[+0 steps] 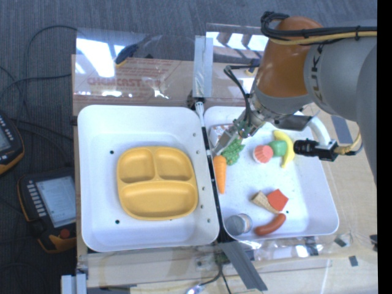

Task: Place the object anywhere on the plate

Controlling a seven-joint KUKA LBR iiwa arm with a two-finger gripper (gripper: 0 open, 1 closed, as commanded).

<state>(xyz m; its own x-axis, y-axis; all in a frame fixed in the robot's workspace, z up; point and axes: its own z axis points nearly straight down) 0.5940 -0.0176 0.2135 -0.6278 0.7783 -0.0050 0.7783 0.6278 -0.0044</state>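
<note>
A yellow plate point(158, 182) with three compartments lies in the left white bin point(98, 133). My gripper point(231, 138) reaches down at the left side of the right bin point(318, 201), right over a green broccoli piece point(233, 154). An orange carrot point(219, 173) lies just below the broccoli, along the bin's left wall. The wrist hides part of the broccoli, so I cannot see whether it is gripped.
Also in the right bin are a pink and red round piece point(263, 154), a yellow banana point(283, 147), a red block on a tan wedge point(273, 200), a brown sausage point(270, 225) and a metal can point(238, 223). A ridge point(208, 182) divides the bins.
</note>
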